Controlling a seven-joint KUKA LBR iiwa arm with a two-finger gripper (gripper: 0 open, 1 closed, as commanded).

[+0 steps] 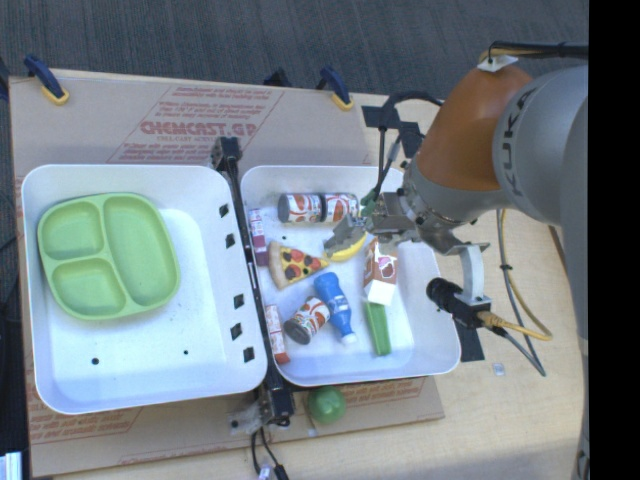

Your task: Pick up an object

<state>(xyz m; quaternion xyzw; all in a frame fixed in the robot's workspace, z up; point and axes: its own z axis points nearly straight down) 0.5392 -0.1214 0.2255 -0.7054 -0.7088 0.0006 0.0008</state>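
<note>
My gripper (pixel 350 236) hangs over the upper middle of the right bin (pixel 432 353), reaching in from the right. A yellow banana (pixel 349 252) lies right at its tip, partly covered by it; whether it is gripped is hidden. Close by are a pizza slice (pixel 294 264) to the left, a lying soda can (pixel 318 208) toward the back, and a brown and white carton (pixel 380 273) to the right. Nearer the front lie a blue bottle (pixel 335 306), a second can (pixel 308 320) and a green stick (pixel 379 329).
The left bin (pixel 120 363) holds a green divided plate (pixel 108 254). Two reddish bars (pixel 258 236) (pixel 274 332) lie along the right bin's left wall. A green ball (pixel 325 404) sits outside the bins at the front. Cables (pixel 515 313) trail to the right.
</note>
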